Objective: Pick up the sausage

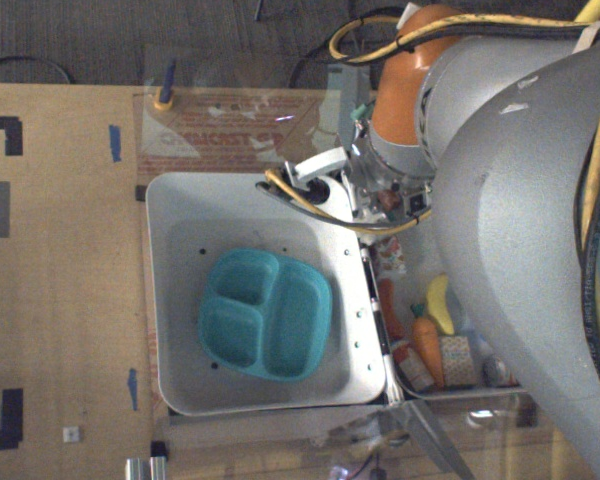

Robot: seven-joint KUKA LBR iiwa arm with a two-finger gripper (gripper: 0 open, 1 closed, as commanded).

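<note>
The gripper [385, 206] is caught over the far left end of the right bin [450, 391]; how far it is opened, and whether anything is held, cannot be told. What appears to be the sausage [387, 308] is laid along that bin's left wall, near a carrot [429, 348] and a banana [440, 303]. A teal divided plate [267, 313] is seated in the left bin [170, 268].

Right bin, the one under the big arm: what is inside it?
A banana, a carrot, a reddish sausage and a tan block show. The grey arm covers the rest of the right bin, hiding anything there.
</note>
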